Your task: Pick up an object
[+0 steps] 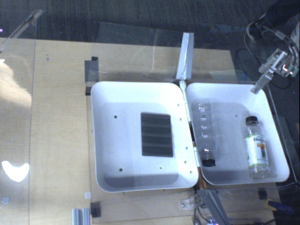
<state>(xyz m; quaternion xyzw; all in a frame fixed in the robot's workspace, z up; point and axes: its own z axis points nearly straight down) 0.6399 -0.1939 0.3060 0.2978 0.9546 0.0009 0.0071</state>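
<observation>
A dark ribbed rectangular pad [157, 134] lies flat in the middle of the left bin [108, 125]. In the right bin [229, 172], a clear plastic bottle [203, 130] lies along the left wall with its black cap toward the front. A second clear bottle with a white and orange label [257, 149] lies near the right wall, its black cap pointing to the back. My gripper [258, 87] hangs over the right bin's back right corner, well above and apart from both bottles, with nothing seen in it.
A metal divider post [184, 60] rises at the back between the bins. Cables and arm parts [276, 36] crowd the top right. Transparent panels stand around the wooden bench [47, 125].
</observation>
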